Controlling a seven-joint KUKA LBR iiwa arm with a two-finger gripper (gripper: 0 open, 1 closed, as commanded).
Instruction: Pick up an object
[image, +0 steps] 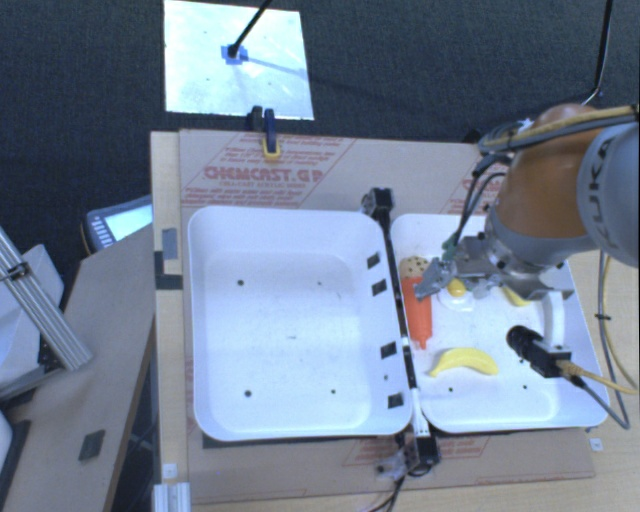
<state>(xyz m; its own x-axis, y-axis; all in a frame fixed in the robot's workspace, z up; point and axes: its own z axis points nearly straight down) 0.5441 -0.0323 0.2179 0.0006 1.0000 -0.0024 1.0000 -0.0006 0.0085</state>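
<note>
In the right bin (500, 405) lie several small items. An orange carrot-like piece (419, 312) rests along the left wall. A yellow banana (464, 362) lies in front of it. A tan round piece (413, 268) sits at the back left. A white and yellow piece (457, 293) lies just under the gripper (443, 277), which hangs low over the bin's back left part, beside the tan piece. A further yellow piece (516, 296) peeks out from under the wrist. The arm hides part of the bin behind it.
The left bin (215, 400) stands beside the right one, with a black clipped divider (390, 300) between them. A black cable plug (530, 350) hangs from the arm over the right bin. Cardboard (270, 170) lies under both bins.
</note>
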